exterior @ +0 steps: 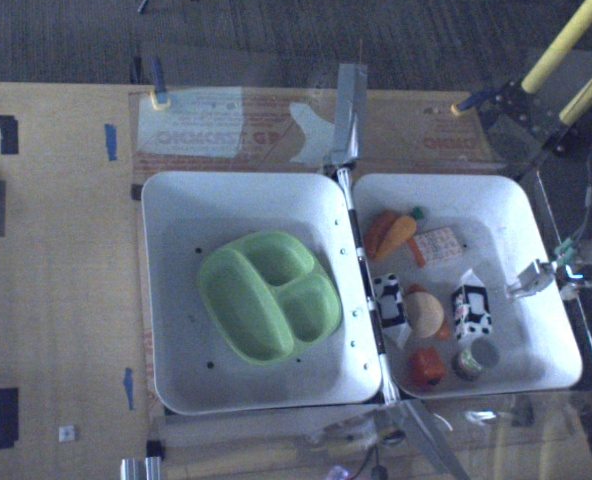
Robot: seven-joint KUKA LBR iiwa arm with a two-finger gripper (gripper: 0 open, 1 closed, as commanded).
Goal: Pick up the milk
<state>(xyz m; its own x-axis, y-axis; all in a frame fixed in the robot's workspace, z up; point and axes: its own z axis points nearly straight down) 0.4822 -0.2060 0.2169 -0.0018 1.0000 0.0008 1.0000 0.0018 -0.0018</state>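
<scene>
The milk point(471, 311) is a small carton with black and white cow patches. It stands in the right bin point(506, 208), right of centre. My gripper point(532, 279) pokes in from the right over that bin's right rim, a little to the right of and above the carton, apart from it. Nothing shows in its grasp. A second black-and-white patched item point(389, 301) lies against the bin's left wall.
Around the milk lie a tan round bun point(425, 311), a red tomato point(426, 366), a small grey can point(473, 358), an orange carrot point(391, 234) and a red-and-white packet point(437, 244). The left bin point(176, 208) bears a green divided plate point(269, 294).
</scene>
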